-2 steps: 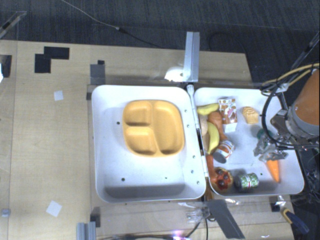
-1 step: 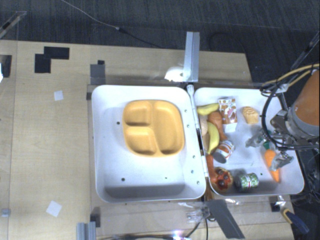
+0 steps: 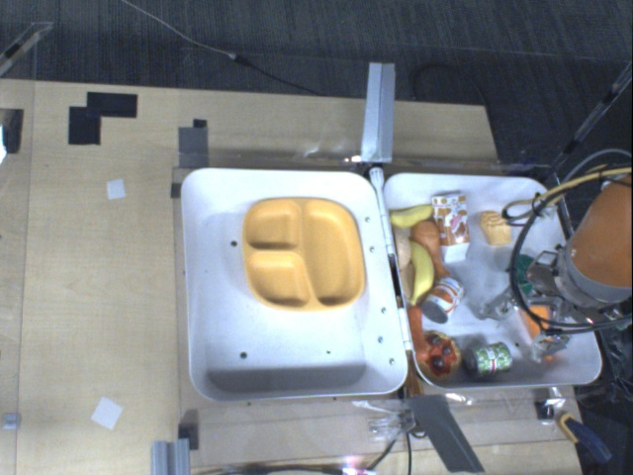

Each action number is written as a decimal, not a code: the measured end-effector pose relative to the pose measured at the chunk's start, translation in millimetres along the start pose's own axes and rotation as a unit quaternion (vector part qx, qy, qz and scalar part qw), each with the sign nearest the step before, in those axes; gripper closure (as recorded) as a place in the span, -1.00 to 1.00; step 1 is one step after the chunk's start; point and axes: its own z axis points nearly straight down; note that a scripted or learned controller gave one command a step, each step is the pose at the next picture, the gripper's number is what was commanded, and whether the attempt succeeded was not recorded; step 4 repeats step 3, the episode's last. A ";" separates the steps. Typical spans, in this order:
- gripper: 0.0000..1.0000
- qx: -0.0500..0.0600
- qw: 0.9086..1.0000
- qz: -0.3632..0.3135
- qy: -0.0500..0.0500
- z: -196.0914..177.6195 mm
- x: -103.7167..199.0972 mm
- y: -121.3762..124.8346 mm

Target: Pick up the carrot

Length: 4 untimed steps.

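A single robot arm enters from the right edge of the scene. Its broad orange band sits at the right, with a grey wrist section just below and left of it. Black cables loop around the wrist on its far and left sides. The hand [image 3: 529, 317] points downward at the near right. Its small metal parts show beneath the wrist.

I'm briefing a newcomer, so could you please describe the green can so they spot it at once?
Find the right white bin, then follow its near edge. The green can lies there, right of a reddish lump. It is the only green-labelled item; the other can, beside the banana, is red and white.
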 end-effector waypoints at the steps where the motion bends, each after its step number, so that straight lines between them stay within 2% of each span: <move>1: 1.00 0.005 1.000 -0.002 -0.003 -13.3 -3.8 -2.6; 2: 1.00 -0.001 1.000 -0.015 0.000 -1.2 -0.7 -3.0; 3: 1.00 0.000 0.998 0.055 -0.001 -105.8 -67.7 32.7; 4: 1.00 0.000 0.998 0.055 -0.001 -105.8 -67.7 32.7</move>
